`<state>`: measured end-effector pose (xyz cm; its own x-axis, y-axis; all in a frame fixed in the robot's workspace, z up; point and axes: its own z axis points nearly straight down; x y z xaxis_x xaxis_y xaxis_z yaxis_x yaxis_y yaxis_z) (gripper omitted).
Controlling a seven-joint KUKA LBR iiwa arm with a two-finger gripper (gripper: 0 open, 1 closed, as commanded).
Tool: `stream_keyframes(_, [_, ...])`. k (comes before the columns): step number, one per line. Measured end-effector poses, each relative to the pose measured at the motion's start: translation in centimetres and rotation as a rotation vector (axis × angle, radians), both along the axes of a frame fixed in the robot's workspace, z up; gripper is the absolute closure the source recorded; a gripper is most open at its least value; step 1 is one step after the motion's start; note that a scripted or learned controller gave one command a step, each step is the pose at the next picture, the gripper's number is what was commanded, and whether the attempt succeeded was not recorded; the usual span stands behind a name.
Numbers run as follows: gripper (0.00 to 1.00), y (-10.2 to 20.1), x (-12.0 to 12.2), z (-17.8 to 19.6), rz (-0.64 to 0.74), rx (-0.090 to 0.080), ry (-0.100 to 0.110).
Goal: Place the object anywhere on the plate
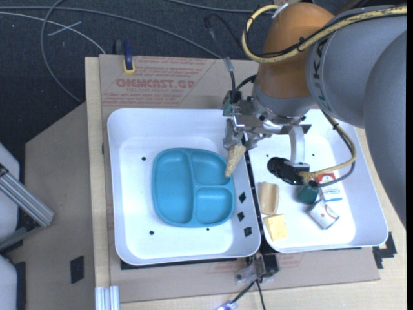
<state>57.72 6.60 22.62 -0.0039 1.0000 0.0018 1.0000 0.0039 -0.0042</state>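
The arm (335, 63) reaches in from the right, and the tool (236, 143) hangs over the seam between the two bins, at the far right corner of the plate (174, 192). The fingers are clamped on the top end of a tan cone (232, 163). The cone points down and slightly left, with its tip over the plate's right rim. I can't tell whether the tip touches the rim.

The blue plate has three compartments and lies in the middle of the left bin (129, 141).

In the right bin (361, 225), a tan slice (268, 197) lies by the left wall with a yellow block (275, 227) just near of it. A white carton (324, 213) lies further right, on its side. The worktop (161, 76) shows beyond the bins, brown with red lettering.
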Motion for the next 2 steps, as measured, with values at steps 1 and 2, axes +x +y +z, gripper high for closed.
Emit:
stream_keyframes(1, [1.00, 5.1, -0.5, 0.9, 0.000, 0.000, -0.004])
stream_keyframes(2, [1.00, 10.4, -0.7, 0.4, 0.000, 0.000, -0.005])
